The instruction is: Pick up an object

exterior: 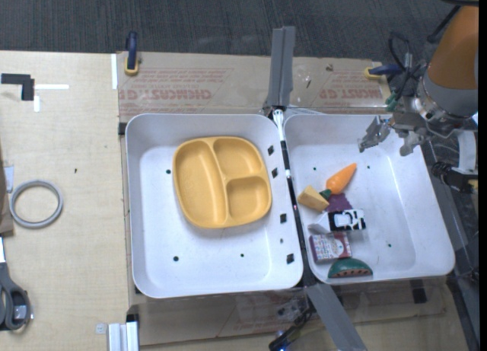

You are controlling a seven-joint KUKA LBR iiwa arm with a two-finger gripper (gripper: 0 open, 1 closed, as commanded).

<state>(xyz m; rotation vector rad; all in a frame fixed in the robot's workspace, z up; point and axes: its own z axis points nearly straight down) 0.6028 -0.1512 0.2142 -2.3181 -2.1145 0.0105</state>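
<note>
Toys (338,220) fill right bin (411,189).

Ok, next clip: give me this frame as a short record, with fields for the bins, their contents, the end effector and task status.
left bin: holds a yellow divided plate
right bin: holds a toy carrot, a cheese wedge, a black-and-white toy car, a red packet and a watermelon slice, clustered along its left side
end effector: over the right bin's upper right area, apart from the cluster, fingers spread with nothing between them
task status: nothing picked up yet
bench, left of bins: grey ring, scissors
</note>
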